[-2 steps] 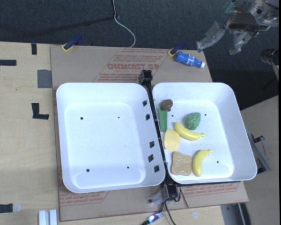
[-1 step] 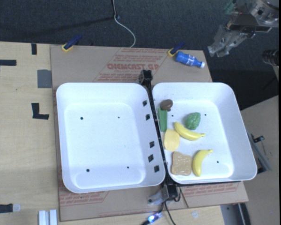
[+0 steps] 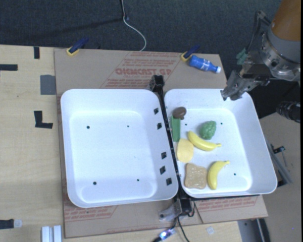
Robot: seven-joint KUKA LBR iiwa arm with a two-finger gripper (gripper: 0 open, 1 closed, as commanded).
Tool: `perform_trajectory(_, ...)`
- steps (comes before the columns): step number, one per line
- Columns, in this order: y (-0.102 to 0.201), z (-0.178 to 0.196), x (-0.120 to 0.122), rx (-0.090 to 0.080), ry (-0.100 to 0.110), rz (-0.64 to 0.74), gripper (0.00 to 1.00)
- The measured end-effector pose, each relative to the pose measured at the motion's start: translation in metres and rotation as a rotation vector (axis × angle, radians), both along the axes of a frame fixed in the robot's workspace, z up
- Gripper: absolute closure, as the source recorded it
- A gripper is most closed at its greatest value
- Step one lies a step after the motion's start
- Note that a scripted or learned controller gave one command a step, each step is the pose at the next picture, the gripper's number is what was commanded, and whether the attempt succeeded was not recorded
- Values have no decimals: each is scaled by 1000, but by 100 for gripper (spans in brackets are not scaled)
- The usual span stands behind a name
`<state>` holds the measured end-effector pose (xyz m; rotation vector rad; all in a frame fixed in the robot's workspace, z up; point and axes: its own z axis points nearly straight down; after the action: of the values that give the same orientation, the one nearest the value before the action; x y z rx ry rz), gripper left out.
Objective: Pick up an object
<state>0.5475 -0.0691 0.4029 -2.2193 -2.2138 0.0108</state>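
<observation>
hand (image 3: 231,94) over right bin (image 3: 257,135) far corner, grip state can't tell, nothing seen held | approach | aim for green lump (image 3: 208,129): sits clear of bananas, descend straight

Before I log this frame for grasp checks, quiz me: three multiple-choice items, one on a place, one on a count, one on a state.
1. Which bin holds the toy food?
A. left bin
B. right bin
C. both

2. How many bananas lie there?
A. one
B. two
C. three

3. Where is the gripper?
A. deep among the food
B. over the left bin's middle
C. at the right bin's far edge, apart from the food

Key: 1 B, every item lies right of the divider. 2 B, one banana by the green lump, another banana beside the bread slice. 3 C, it sits at the rim, away from the items.
</observation>
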Motion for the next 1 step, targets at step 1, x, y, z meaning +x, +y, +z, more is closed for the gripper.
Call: perform_trajectory(1,59,-90,-61,2,6,7,100)
